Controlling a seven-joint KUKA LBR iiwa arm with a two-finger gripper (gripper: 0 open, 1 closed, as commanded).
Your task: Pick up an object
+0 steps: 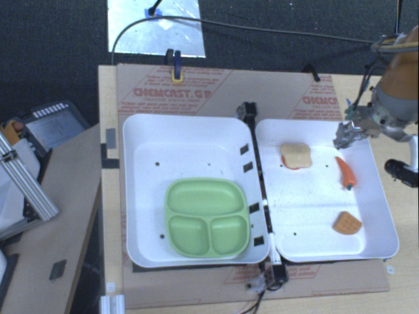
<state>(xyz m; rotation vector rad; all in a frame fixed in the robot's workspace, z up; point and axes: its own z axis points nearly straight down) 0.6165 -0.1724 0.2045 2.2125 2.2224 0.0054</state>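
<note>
In right bin (376,195): sandwich (296,156), carrot (345,171), waffle (347,224)

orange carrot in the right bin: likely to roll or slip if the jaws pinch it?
Probably. The small orange tapered carrot-shaped piece looks rounded and smooth, so it may roll sideways when nudged. Its narrowing body could squirt out of a pinch near the tip. It looks small and likely light, lying flat on the right white bin floor.

green divided plate (207,217) in left bin (141,142), silver sheet (156,18), yellow clamp (177,67)
</note>
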